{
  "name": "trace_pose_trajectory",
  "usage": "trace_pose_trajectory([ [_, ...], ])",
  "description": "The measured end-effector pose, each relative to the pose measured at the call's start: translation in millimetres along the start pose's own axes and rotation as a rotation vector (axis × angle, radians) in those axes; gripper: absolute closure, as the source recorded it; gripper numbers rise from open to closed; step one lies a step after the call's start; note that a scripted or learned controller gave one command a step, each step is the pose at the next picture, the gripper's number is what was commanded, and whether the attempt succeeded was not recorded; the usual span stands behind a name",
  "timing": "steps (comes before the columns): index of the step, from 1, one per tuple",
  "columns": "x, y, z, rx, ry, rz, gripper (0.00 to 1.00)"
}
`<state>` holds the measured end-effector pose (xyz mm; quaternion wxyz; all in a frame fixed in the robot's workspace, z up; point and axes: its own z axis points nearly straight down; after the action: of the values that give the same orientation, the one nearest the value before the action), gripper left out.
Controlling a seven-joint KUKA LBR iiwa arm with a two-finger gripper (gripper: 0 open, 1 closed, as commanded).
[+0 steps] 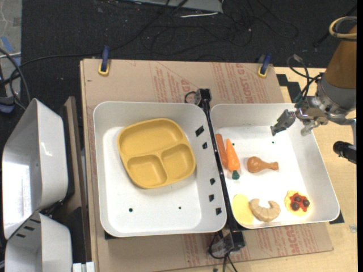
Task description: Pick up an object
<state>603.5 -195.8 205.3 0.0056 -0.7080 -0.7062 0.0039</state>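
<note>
The gripper [294, 123] hovers at the right bin's [323, 171] upper right, fingers apart, holding nothing. A carrot [231, 155] and drumstick [261, 165] lie lower left of it.

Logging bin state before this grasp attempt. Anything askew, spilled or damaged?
Nothing spilled or broken. The yellow three-compartment plastic plate sits rotated in the left white bin, not square to its walls. In the right white bin, the toy carrot, drumstick, croissant and berry tart lie separate. The end effector is over the bin's upper right.

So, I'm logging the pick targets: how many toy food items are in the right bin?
5: carrot by the divider, chicken drumstick mid-bin, yellow slice and croissant touching at the front, berry tart front right.
</note>
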Motion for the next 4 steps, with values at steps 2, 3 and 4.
trace_pose_trajectory([
  [2, -4.1, 1.4, 53.7, -0.010, -0.002, -0.001, 0.00],
  [3, -3.5, 1.2, 107.5, -0.009, -0.002, -0.001, 0.00],
  [4, -3.7, 3.0, 93.3, -0.016, -0.004, -0.002, 1.00],
])
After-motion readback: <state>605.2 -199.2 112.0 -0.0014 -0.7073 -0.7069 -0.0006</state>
